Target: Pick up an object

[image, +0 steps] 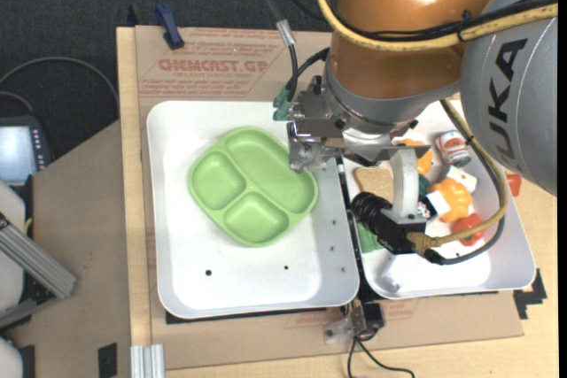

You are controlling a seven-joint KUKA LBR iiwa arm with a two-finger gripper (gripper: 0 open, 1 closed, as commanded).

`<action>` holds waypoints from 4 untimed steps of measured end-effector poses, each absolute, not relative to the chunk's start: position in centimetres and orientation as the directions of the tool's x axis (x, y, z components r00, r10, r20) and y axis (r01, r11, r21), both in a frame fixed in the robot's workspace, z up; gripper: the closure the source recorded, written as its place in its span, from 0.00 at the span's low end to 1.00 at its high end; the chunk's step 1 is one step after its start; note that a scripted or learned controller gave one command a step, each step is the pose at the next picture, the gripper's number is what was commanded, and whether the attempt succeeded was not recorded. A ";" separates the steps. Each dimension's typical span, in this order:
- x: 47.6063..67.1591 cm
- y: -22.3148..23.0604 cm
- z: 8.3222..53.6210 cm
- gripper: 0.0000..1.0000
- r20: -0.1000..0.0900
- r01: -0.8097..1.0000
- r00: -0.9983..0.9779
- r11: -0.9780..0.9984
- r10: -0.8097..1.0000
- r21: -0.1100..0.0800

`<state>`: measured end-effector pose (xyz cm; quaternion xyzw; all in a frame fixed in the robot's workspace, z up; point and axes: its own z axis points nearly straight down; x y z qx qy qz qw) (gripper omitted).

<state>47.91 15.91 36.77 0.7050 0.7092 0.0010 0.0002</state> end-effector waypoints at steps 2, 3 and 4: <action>47.8 15.4 31.2 1.00 0.001 1.000 -0.008 0.008 1.000 -0.007; 48.0 13.6 37.7 1.00 0.002 1.000 0.000 0.000 1.000 0.007; 52.9 12.7 29.4 1.00 -0.003 1.000 0.004 -0.004 1.000 -0.008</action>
